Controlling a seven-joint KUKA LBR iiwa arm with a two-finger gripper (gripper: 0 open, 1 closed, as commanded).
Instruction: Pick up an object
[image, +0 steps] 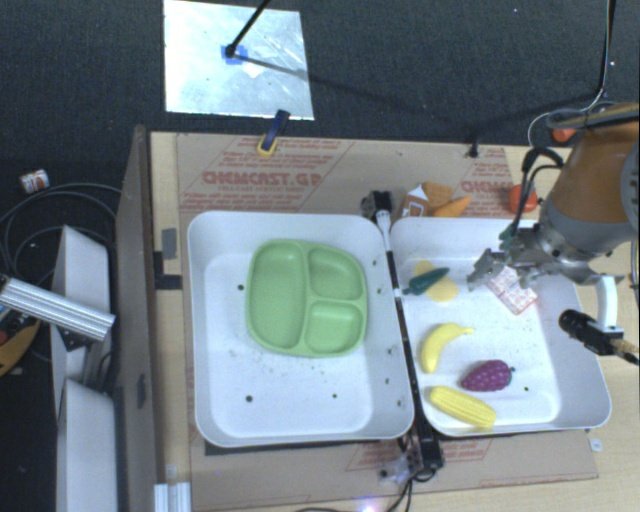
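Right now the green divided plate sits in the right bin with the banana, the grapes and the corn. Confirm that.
Not quite. The camera view shows the green divided plate in the left bin, alone there. The banana, the grapes and the corn do lie in the right bin, as you said.

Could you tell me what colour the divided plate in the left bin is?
The divided plate is light green, seen clearly in the camera view.

even overhead light, faint shadows, perhaps slightly soft focus
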